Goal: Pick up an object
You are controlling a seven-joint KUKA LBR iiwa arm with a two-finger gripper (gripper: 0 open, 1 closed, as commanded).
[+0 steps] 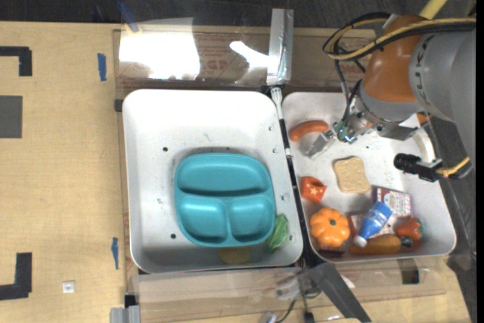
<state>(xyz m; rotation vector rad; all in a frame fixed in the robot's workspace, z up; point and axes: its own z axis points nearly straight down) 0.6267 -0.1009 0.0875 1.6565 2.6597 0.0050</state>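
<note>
Orange-and-white toy lies in the right bin beyond the bread slice, your tool poised beside it, presumably to grasp it.

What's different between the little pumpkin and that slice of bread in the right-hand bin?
The pumpkin is orange and rounded, with a green stem; the slice of bread is tan and lies flat. The pumpkin sits at the near edge of the right bin, crowded by other toy food; the bread lies nearer the bin's middle with bare floor around it, closer to the gripper. Both look like toy food.
</note>
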